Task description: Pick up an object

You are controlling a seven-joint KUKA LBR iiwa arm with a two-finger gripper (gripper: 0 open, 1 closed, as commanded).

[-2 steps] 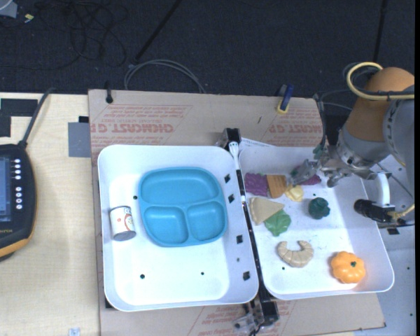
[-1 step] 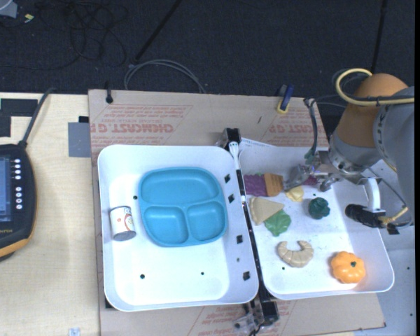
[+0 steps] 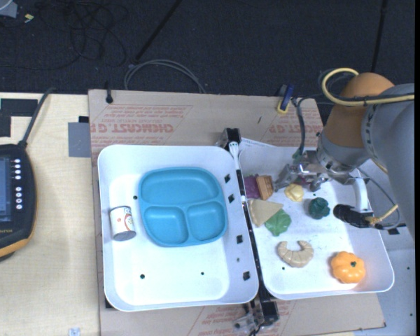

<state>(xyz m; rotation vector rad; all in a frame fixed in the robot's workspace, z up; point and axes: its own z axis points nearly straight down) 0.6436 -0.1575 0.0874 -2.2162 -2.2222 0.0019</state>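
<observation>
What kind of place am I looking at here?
Probably a robotics lab test bench. A grey arm reaches over two white bins holding toy food like an orange pumpkin, and a handheld control pendant lies beside them, with loose cables behind.

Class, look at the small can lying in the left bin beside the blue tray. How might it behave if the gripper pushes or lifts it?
The can lies on its side on the bin floor, so a nudge would probably roll it. Its round, smooth-looking wall may slip between fingers. It looks rigid, so it likely keeps its shape; the blue tray beside it could stop a roll that way.
</observation>
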